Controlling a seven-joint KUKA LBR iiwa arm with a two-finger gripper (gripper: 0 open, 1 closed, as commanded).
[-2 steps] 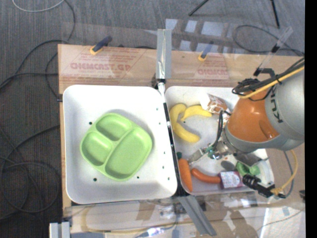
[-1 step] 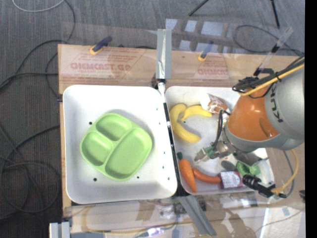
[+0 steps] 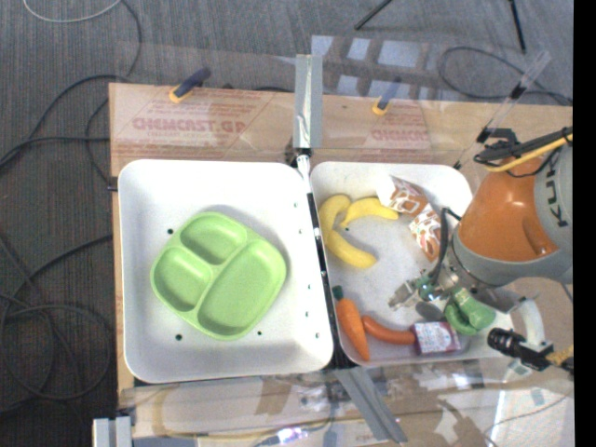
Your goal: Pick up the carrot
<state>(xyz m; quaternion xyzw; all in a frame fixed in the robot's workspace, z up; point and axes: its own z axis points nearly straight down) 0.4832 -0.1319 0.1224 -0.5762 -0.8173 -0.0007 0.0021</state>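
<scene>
At the near edge of the right bin [image 3: 466, 182], lying flat by the left wall: the carrot [image 3: 351, 328], touching a red pepper [image 3: 388, 331] and just beside a small purple-labelled bottle [image 3: 436, 338]. Just beyond, low over the bin floor, the gripper [image 3: 416, 291], fingers spread, nothing between them. Farther back, two bananas [image 3: 352, 229] and a crumpled snack bag [image 3: 417, 214]. In the left bin [image 3: 140, 184], a green divided plate [image 3: 220, 275].

Bench [image 3: 186, 119] carried two white bins side by side: left bin [image 3: 140, 343], right bin [image 3: 447, 177], rims touching.
</scene>
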